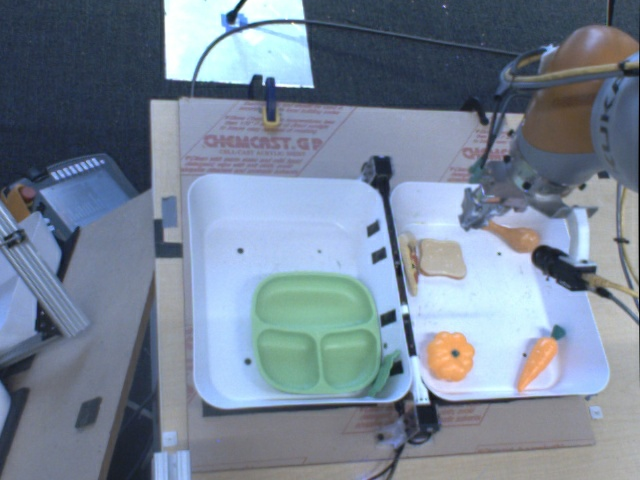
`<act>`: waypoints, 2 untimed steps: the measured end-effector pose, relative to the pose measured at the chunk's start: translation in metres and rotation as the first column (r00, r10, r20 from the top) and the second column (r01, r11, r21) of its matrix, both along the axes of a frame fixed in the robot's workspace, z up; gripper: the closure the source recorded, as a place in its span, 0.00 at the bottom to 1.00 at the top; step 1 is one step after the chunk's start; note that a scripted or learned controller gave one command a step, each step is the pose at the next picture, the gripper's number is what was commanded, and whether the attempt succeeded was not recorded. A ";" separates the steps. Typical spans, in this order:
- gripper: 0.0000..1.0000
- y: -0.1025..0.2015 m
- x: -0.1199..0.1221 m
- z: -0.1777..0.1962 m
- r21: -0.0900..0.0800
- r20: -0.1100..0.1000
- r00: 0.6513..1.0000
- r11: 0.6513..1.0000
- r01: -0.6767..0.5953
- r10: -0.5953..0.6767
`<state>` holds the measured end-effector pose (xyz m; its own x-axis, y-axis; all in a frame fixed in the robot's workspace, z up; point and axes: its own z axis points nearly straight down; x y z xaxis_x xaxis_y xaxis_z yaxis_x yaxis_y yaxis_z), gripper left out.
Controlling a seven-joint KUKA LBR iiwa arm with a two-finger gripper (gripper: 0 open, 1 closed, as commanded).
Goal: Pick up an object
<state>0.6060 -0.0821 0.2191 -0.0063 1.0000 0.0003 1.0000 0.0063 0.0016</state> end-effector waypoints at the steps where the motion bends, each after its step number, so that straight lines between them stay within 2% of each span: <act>1: 1.00 0.050 -0.004 0.006 0.000 0.000 1.000 1.000 -0.001 0.001; 2: 1.00 0.112 -0.018 0.008 0.002 -0.001 1.000 1.000 -0.004 0.004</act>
<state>0.5881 0.0300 0.2270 -0.0105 0.9999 0.0023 0.9999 0.0105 0.0002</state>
